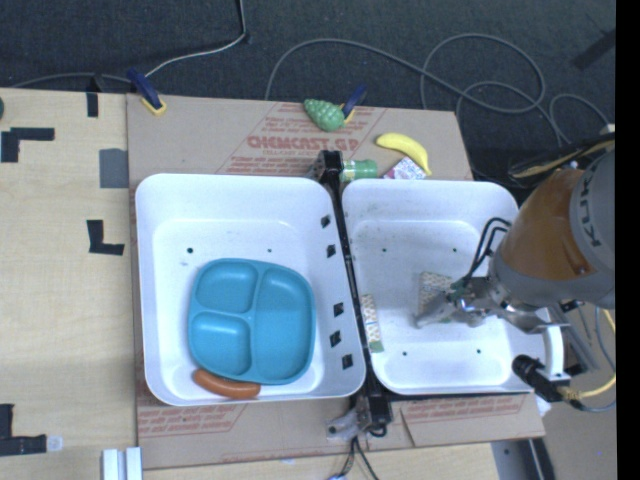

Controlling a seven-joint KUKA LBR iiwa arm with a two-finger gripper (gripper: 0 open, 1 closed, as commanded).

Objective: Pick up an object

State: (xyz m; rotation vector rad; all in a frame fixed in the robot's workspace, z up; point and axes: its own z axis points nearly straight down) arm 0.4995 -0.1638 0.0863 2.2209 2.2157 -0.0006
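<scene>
The gripper (432,315) is down inside the right bin (400,203), low over the floor near that bin's middle, its grey fingers pointing toward the divider between the two bins. Whether those fingers are parted or closed cannot be told; they are small and blurred against the white floor, and nothing can be made out between them. Just above the fingertips lies a small patterned packet (434,285), close to the gripper and possibly touching it. A second patterned piece (369,321) lies along the right bin's left wall. Behind the gripper, the wrist with its orange band (545,236) overhangs the bin's right rim.

The left bin (160,208) holds a blue sectioned plate (252,320) toward its front edge, and an orange sausage-shaped toy (227,385) lies just beside the plate's front rim, in the bin's front corner area.

On the cardboard sheet (200,138) beyond the bins' far rims lie a yellow banana (404,150), a green textured toy (325,114) and a small green bottle (360,169) next to the divider's far end
</scene>
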